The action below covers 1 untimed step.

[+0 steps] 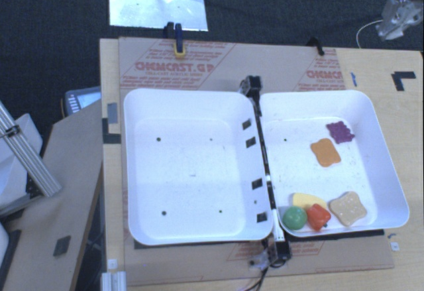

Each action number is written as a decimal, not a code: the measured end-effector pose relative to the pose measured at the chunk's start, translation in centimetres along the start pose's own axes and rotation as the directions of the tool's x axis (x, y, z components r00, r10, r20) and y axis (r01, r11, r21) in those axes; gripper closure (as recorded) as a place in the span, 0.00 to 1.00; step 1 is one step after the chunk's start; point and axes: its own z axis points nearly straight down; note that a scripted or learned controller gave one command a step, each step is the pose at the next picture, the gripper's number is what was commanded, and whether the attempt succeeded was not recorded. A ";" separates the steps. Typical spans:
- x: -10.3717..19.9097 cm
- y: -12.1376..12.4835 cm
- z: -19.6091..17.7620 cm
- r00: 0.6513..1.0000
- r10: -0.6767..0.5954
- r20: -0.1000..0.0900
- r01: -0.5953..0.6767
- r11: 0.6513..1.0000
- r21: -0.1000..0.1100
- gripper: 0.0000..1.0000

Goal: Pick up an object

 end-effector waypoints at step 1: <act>-3.9 1.4 10.5 1.000 0.009 -0.001 -0.009 1.000 0.021 1.00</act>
